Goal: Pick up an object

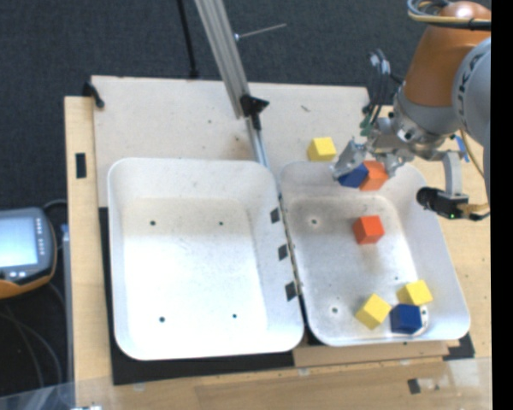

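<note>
Hovering over the far edge of the right bin (436, 254) right now, with my gripper (365, 162) tucked down near its far-left corner. Honestly I can't tell from this angle whether anything is actually pinched, since the metal bits and wiring around my wrist clutter the view.

Right under the gripper sit two cubes pressed together: a blue cube (352, 177) and an orange cube (375, 176), the blue one on the side toward the left bin. They touch each other and sit at the rim of the bin, and the gripper looks to be in contact with them or just above, can't say which.

Outside the bins, a yellow cube (321, 149) rests on the bench (154, 114) just past the right bin's far-left corner.

Inside the right bin, a second orange cube (368, 229) lies near the middle, well apart from the rest. Down at the near-right corner there's a little cluster: a yellow cube (373, 311), another yellow cube (417, 293), and a blue cube (406, 318) between and just beside them.

The left bin (120, 229) sits alongside, its edge touching the right bin's.
</note>
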You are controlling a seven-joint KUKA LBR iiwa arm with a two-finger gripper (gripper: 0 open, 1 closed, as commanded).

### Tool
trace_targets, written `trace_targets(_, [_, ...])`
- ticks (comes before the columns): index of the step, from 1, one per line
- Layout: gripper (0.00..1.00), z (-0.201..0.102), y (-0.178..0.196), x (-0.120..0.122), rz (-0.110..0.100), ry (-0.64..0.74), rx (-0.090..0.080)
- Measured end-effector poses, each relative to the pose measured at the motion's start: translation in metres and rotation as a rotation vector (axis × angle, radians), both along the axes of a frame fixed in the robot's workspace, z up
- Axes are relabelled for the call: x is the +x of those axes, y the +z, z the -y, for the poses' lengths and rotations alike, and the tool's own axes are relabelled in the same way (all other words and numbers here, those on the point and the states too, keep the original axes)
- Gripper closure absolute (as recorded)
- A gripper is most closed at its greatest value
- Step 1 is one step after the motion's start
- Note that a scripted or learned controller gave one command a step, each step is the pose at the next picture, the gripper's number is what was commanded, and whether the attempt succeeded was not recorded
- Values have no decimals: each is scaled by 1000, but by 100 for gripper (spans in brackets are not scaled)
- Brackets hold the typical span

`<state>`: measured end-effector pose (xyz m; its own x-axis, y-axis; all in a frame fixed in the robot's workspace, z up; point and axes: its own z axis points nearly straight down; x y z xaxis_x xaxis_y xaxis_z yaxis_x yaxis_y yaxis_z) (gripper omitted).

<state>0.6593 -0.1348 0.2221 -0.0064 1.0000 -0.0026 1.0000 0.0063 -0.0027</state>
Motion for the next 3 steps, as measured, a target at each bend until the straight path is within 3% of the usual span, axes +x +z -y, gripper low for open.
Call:
trace_targets(1, [0, -77, -28, -27, -3, 1, 5])
trace_targets(2, [100, -72, -16, -25, 2, -6, 4])
trace_targets(3, [100, -142, -27, -55, -1, 2, 5])
